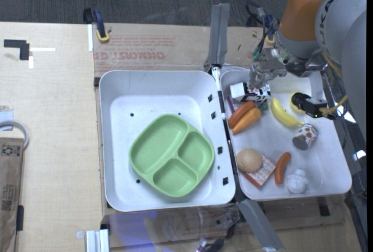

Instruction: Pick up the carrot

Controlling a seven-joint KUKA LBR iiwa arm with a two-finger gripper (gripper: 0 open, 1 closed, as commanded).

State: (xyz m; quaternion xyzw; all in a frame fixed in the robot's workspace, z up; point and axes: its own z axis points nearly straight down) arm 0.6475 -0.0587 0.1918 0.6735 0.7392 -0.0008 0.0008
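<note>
The carrot [245, 118] lies just below the gripper [256, 91] in the right bin [332, 181]; whether the gripper is closed cannot be told.

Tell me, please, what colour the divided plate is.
Light green; the camera view shows it well.
</note>
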